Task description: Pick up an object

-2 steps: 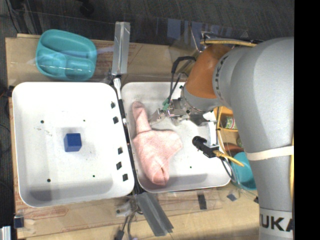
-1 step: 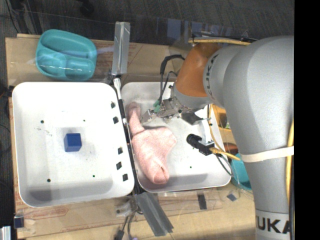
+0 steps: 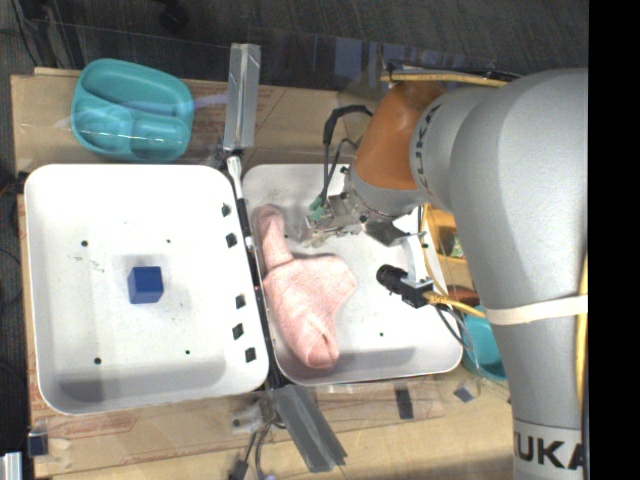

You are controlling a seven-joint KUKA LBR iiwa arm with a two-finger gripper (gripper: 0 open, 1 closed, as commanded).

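Right white bin [image 3: 440, 353] holds a pink sock [image 3: 300, 293] just below the pincer [image 3: 322, 220], grip unclear.

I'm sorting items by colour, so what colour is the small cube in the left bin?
Blue. The cube shows best in the camera view.

Looking down from above at a slant, fixed over the worktop [image 3: 150, 433], both white bins [image 3: 60, 298] in frame, arm [image 3: 520, 228] looming close from the right.
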